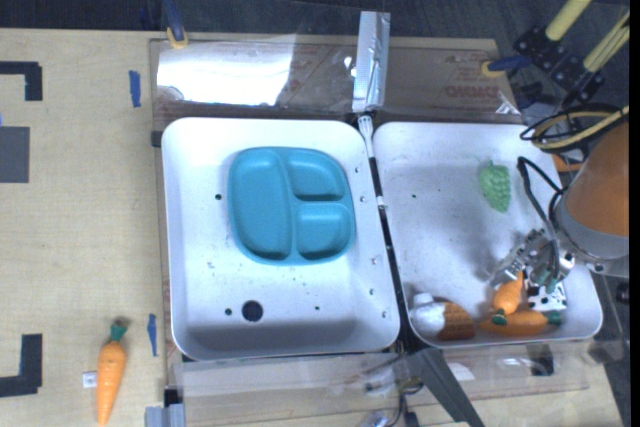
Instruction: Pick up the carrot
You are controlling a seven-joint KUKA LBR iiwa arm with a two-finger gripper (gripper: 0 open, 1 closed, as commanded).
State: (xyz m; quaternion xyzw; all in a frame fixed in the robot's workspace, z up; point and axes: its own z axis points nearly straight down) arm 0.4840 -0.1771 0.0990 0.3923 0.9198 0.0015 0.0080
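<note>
Orange carrot [527, 320] lying in right bin [440, 165]

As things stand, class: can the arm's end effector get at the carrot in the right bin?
Probably yes: the end effector hangs right above the carrot in the right bin, with nothing lying over it.

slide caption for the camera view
Claw low over carrot in right bin; blue tray in left bin.

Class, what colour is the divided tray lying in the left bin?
Blue, a plain light blue all over. The divided tray shows best in the camera view from above.
</note>
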